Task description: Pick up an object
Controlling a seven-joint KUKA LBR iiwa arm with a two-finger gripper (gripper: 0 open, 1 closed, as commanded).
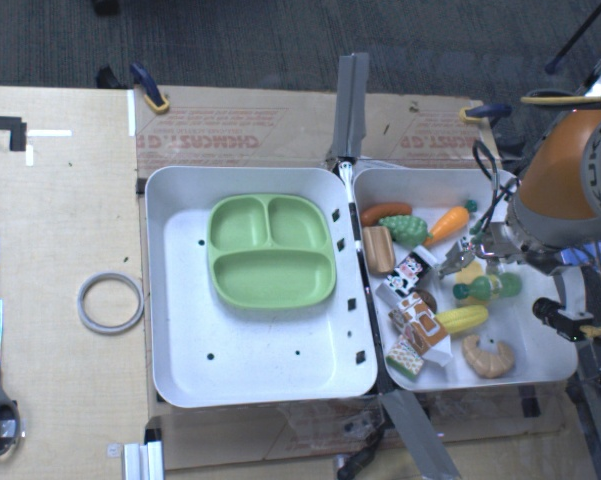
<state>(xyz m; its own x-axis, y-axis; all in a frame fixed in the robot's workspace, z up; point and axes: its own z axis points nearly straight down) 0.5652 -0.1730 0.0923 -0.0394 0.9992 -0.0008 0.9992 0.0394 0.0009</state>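
The arm [560, 183] was a thick rounded grey body with a broad orange band [568, 163] wrapping it, just right of the right bin [540, 368]. Thin black cables looped from the band's left side toward the wrist. Over that bin, the gripper [467, 255] was small, of dull silver metal, on a darker grey wrist block

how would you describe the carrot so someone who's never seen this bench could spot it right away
Look at the right-hand white bin, the one crowded with toy food. Near its back wall, just right of a bumpy green vegetable, lies the carrot, tilted with its small green tip pointing up and right. It is the only bright orange, tapered piece there; the red sausage to its left is darker and rounded.
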